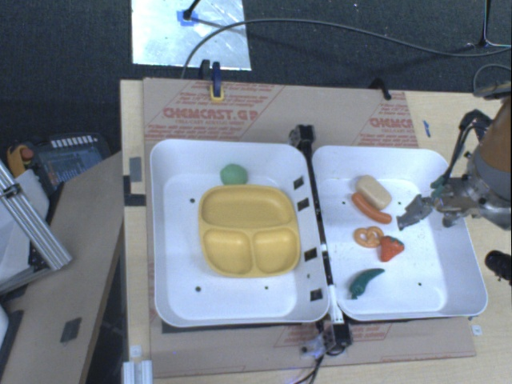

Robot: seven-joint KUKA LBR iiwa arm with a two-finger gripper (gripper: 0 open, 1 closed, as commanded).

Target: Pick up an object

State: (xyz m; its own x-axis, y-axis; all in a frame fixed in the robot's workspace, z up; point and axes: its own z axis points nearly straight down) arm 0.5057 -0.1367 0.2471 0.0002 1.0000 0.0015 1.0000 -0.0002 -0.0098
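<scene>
The right bin (460, 294) holds a beige bun (374, 190), an orange sausage (372, 208) touching it, a pretzel (369, 236), a small red-orange piece (390, 248) and a dark green pepper (366, 282). My gripper (432, 214) hangs over the right bin's middle right, just right of the sausage and above the red-orange piece. Its fingers (414, 211) stand open and nothing is between them.
The left bin (172, 294) holds a yellow divided plate (248, 229) and a green round object (234, 174) behind it. A black divider (314, 230) runs between the bins. The arm enters from the right edge.
</scene>
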